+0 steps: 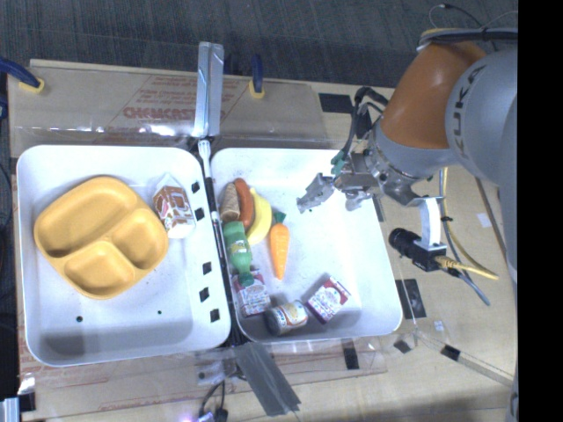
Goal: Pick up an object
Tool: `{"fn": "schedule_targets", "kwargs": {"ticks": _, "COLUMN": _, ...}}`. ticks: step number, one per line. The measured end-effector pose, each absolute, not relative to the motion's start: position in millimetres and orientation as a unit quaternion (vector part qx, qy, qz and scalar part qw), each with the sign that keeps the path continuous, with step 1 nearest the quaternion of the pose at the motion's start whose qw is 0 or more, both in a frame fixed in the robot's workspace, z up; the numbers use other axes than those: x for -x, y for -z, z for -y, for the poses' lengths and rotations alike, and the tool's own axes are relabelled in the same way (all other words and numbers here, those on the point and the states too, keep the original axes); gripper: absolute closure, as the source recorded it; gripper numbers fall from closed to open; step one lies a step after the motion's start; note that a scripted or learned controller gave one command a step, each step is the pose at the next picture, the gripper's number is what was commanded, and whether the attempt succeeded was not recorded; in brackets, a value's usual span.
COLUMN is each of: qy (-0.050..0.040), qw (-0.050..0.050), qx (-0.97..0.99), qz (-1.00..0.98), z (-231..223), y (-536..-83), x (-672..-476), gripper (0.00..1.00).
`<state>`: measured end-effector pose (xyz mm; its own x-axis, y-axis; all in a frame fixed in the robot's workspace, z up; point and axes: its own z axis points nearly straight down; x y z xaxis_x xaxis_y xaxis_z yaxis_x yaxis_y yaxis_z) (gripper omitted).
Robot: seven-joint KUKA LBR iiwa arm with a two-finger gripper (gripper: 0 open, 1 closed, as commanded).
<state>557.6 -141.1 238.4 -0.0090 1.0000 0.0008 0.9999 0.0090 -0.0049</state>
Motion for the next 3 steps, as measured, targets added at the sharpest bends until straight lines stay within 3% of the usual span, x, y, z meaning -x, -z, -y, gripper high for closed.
{"fn": "schedule_targets", "kwargs": {"ticks": 1, "qy": -0.0011, "qw": 0.0, "qx": 0.708, "qz": 0.706, "z": 135, "y": -92, "x": -564.0, "gripper": 0.0}}
{"fn": "schedule_targets", "kwargs": {"ticks": 2, "qy": -0.0023, "qw": 0.002, "qx": 0.707, "qz": 0.707, "z": 135, "y": -102, "x": -563.6, "gripper": 1.0}}
{"fn": "schedule_targets", "kwargs": {"ticks": 3, "qy": -0.0006, "qw": 0.001, "qx": 0.674, "qz": 0.738, "z": 70, "y": -205, "x": -526.8, "gripper": 1.0}}
